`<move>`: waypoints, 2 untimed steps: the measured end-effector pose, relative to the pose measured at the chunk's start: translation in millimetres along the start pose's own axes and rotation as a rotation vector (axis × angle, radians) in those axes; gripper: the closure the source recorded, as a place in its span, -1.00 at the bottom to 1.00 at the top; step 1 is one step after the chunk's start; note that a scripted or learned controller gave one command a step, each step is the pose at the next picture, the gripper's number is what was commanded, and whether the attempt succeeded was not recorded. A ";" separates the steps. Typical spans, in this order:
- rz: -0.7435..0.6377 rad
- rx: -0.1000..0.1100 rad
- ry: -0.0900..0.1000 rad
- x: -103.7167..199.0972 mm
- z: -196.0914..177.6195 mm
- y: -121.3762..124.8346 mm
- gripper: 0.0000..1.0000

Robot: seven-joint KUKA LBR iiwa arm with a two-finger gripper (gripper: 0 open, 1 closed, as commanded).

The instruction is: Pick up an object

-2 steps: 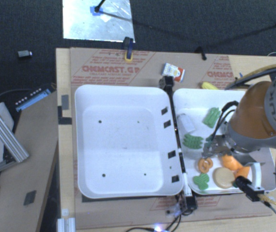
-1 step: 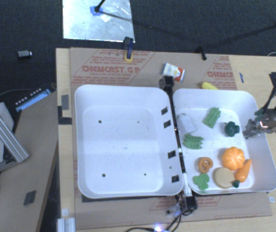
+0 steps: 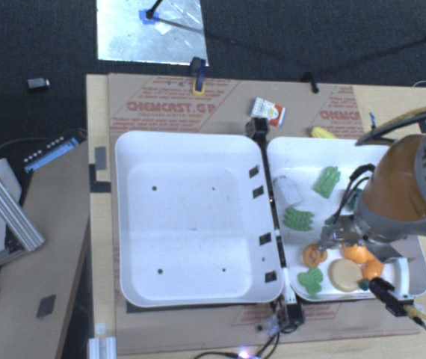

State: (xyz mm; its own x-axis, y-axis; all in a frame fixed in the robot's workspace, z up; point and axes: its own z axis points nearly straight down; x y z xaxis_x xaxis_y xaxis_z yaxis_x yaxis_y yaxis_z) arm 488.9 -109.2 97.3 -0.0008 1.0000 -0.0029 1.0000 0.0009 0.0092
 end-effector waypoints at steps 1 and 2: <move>-0.005 -0.013 -0.003 -23.6 -168.5 54.3 1.00; -0.002 0.022 0.007 7.7 14.2 20.5 1.00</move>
State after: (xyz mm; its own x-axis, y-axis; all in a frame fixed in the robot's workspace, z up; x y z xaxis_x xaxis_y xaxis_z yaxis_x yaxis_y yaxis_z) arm 509.5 -101.5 83.3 -0.0025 1.0000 0.0041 0.9999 0.0025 -0.0130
